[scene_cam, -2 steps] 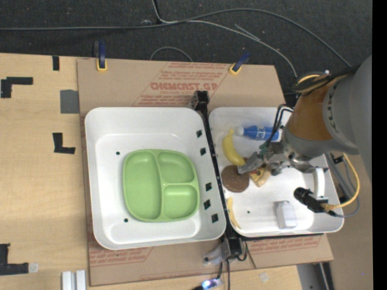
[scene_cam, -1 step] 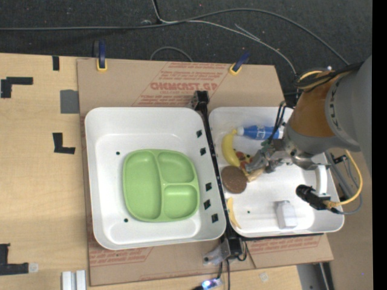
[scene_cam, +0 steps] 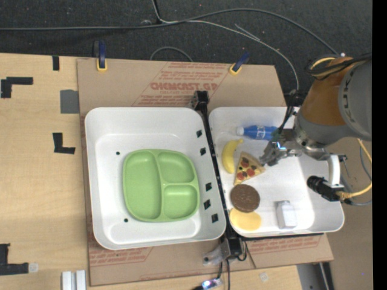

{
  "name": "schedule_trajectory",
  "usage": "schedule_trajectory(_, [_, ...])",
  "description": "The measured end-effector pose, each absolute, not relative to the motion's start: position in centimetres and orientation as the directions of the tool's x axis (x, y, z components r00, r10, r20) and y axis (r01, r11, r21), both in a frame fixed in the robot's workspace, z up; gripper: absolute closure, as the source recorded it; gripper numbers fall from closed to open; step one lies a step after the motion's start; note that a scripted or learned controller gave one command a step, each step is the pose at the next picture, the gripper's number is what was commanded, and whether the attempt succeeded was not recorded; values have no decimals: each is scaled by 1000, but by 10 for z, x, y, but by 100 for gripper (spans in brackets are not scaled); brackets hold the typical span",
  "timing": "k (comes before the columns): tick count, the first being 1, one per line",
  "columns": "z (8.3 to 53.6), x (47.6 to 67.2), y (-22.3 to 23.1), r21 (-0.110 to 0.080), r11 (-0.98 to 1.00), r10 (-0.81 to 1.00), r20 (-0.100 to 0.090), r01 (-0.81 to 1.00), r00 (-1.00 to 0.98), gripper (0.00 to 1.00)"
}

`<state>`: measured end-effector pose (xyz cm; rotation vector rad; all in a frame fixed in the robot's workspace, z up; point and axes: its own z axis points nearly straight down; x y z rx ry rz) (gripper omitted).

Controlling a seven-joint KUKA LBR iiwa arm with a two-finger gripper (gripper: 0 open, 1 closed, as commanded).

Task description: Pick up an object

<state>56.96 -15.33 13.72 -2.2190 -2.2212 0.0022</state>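
1. Left bin (scene_cam: 97,180) holds a divided plate (scene_cam: 160,184).
2. Right bin (scene_cam: 326,222) – bottle (scene_cam: 257,132) at back, banana (scene_cam: 229,154) and pizza slice (scene_cam: 248,167) mid, cookie (scene_cam: 245,198) nearer front.
3. Pincer (scene_cam: 271,154) hangs just right of the pizza slice.

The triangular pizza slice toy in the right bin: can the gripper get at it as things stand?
Probably yes. The gripper hangs just beside the triangular pizza slice toy, whose top is uncovered; the yellow banana lies close on its other side.

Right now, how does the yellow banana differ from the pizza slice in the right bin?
The yellow banana is plain yellow and curved; the triangular pizza slice is orange-red with dark spots and straight-edged. The banana lies nearer the bins' divider; the slice lies nearer the gripper. Both lie flat in the right white bin, side by side.
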Motion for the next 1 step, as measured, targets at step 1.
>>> schedule_trajectory(1, [197, 570, -156, -1, 2, 1000, 0, 1000, -2, 100])
